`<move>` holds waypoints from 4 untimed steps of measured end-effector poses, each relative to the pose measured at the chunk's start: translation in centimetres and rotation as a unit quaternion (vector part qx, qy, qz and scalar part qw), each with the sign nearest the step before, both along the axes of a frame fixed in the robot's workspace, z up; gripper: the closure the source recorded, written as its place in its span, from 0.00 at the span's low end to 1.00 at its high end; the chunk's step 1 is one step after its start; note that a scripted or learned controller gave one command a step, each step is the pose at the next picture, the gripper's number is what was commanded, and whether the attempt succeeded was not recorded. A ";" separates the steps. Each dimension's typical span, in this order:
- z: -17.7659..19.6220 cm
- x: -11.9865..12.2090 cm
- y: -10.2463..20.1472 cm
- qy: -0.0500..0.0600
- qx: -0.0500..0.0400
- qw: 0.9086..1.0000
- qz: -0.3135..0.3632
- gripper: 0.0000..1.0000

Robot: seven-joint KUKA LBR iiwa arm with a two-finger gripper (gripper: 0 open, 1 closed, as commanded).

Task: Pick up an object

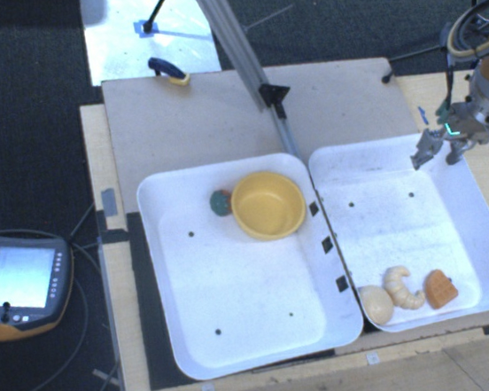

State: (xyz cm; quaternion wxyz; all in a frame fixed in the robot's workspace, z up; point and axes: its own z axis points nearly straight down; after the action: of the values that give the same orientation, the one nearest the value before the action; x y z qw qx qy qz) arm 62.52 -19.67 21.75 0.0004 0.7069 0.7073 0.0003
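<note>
Claw open over right bin's far edge, orange object well apart.

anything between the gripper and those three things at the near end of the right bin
Nothing visible. The gripper hangs over the right bin's far right corner; bare bin floor separates it from the pale egg-shaped object, curled piece and orange piece.
</note>
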 end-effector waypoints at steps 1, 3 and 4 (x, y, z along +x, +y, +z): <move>0.0 0.0 0.0 0.000 0.000 1.000 0.000 0.00; -8.4 0.1 0.0 0.001 0.000 1.000 0.000 0.00; -12.9 0.0 0.0 0.002 0.000 1.000 0.000 0.00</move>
State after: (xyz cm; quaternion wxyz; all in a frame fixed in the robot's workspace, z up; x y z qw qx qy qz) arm 62.52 -19.64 8.83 -0.0011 0.7070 0.7072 -0.0007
